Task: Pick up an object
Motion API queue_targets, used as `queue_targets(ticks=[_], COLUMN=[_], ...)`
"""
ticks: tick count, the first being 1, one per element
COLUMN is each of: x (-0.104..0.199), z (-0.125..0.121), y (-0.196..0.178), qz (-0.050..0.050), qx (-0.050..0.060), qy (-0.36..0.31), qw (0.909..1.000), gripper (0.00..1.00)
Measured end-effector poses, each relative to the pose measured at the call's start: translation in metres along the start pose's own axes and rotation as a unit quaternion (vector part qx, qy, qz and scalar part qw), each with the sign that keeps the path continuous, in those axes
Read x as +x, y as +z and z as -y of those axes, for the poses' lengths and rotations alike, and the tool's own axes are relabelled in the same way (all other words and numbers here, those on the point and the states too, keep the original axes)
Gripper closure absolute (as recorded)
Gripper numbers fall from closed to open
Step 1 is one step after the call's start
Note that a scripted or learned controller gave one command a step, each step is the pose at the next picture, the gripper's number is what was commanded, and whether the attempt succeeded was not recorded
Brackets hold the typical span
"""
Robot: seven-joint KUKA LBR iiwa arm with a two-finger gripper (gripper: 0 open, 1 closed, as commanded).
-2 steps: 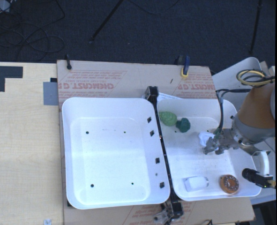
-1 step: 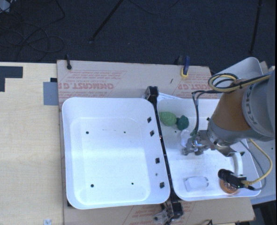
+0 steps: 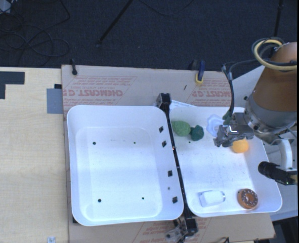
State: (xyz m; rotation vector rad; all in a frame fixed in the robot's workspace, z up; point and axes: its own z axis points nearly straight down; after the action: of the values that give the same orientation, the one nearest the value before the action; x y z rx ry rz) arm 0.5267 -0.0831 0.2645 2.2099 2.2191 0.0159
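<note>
My gripper (image 3: 223,138) hangs over the back right part of the right bin (image 3: 215,173), fingers pointing down and left. An orange ball (image 3: 240,146) lies just right of the fingers, touching or nearly touching them. A green lumpy object (image 3: 181,128) and a darker green one (image 3: 197,132) sit side by side at the bin's back left. A pale clear object (image 3: 213,121) lies behind the gripper. Near the front are a white block (image 3: 211,198) and a brown ring-shaped object (image 3: 248,198).
The left bin (image 3: 119,163) stands beside the right one, their rims joined by a black divider with clips (image 3: 170,151). Cardboard lies under both bins. Wood bench surface extends to the left.
</note>
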Motion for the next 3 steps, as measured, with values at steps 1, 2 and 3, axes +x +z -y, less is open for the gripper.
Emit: queue_targets(ticks=[1,2,3], x=[0.017,0.039,-0.069], z=[-0.034,-0.101,-0.003], y=[0.081,0.079,-0.055], qz=[-0.001,0.0,0.004], qx=[0.011,0.007,0.002], qy=[0.001,0.001,0.008], qw=[0.9999,1.0,1.0], gripper=[1.0,1.0,1.0])
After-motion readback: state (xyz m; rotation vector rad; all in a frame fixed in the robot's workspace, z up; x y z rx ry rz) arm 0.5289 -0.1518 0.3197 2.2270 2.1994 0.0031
